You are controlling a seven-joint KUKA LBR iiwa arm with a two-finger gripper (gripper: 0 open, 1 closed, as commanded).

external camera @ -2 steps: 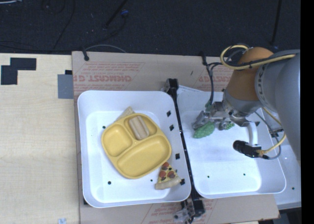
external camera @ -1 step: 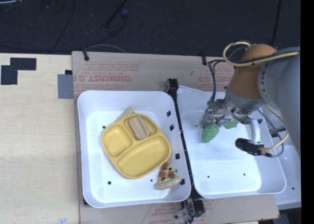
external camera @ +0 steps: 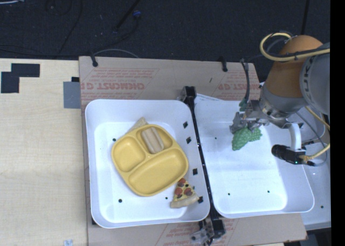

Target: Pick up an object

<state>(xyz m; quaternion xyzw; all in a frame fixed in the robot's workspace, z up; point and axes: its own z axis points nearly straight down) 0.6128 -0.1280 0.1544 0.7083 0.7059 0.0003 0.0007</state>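
While gripper [external camera: 246, 123] is poised in right bin [external camera: 259, 196], green broccoli-like piece [external camera: 246, 137] is seen directly beneath it, touching or nearly so. Grip state cannot be told. Lift judged not yet confirmed; secure grasp, raise left.

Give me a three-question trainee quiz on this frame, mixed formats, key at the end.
1. True or false: the yellow divided plate sits in the right bin.
2. Which lies closest to the pizza slice toy? A) the green leafy toy B) the yellow divided plate C) the end effector
3. Fill in: the hot dog toy rests in a compartment of the ____.

Key:
1. False; it sits in the left bin.
2. B
3. yellow divided plate
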